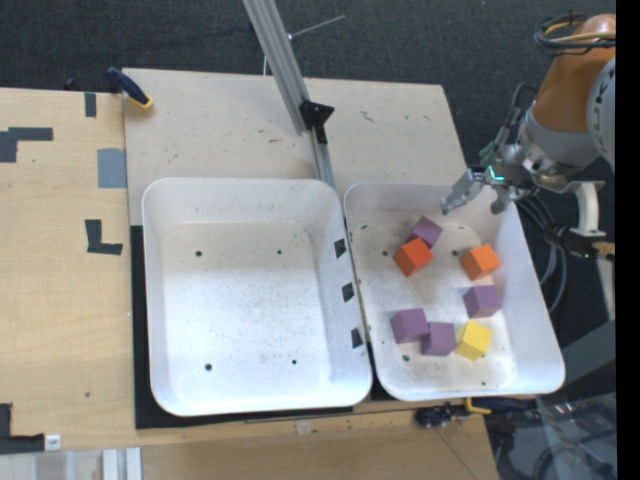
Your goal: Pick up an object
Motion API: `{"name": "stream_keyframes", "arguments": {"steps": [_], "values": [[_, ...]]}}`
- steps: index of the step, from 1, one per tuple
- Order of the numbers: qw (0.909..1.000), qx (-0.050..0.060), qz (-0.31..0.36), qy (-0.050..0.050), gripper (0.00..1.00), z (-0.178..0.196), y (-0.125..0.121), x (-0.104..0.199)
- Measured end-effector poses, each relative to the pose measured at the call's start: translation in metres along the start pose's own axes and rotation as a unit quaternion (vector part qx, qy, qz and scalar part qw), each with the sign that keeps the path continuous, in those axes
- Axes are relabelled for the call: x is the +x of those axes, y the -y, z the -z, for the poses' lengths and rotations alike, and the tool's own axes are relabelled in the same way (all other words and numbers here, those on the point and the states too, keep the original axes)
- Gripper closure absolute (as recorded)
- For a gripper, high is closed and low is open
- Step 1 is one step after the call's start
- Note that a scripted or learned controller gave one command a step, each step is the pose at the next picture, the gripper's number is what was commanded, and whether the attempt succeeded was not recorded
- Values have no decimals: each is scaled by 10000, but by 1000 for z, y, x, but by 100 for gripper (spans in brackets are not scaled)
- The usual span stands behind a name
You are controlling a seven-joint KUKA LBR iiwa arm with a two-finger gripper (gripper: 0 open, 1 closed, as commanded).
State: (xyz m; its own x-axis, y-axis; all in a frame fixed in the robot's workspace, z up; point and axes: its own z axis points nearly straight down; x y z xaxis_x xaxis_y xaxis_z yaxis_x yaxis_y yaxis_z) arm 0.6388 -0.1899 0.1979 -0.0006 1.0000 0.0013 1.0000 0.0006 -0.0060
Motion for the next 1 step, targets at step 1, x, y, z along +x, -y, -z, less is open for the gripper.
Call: {"name": "stream_keyframes", "arguments": {"steps": [1], "values": [[10000,-22,6,13,0,3,-1,0]]}}
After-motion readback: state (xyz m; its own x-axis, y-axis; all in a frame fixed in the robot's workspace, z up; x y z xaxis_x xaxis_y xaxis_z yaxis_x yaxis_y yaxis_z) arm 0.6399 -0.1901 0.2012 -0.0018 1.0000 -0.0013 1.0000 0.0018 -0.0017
